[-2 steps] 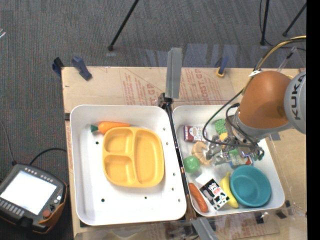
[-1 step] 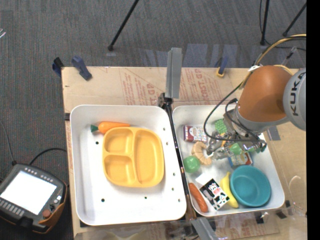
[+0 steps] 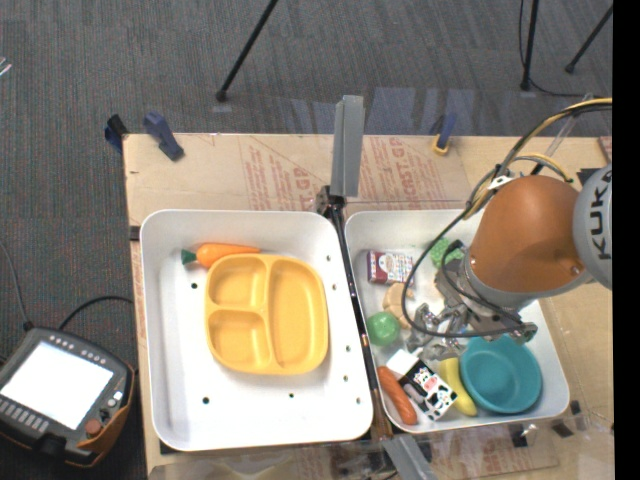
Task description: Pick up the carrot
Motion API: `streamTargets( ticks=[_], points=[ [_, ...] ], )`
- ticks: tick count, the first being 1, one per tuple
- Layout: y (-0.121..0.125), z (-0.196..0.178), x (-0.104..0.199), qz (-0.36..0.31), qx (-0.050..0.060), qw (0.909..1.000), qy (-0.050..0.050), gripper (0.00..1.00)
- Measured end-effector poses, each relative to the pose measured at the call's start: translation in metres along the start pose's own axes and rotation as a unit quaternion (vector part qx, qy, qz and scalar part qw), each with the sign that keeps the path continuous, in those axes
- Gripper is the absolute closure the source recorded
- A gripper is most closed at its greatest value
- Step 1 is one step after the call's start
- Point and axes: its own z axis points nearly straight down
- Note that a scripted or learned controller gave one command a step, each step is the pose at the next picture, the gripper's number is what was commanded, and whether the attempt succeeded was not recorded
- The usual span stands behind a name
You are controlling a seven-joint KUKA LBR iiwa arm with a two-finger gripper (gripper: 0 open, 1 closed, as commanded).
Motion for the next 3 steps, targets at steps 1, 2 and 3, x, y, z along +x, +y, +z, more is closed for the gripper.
streamTargets(
  ticks=[1, 2, 3],
  points=[
    [-0.044, -0.147, 0.040, 0.012, 0.007, 0.9999, -0.005, 1.00],
    [-0.027, -0.056, 0.043, -0.187, -0.003, 0.9824, 0.001, 1.00],
    [-0.081, -0.008, 0.075, -0.076, -0.002, 0.9971, 0.001, 1.00]
  ],
)
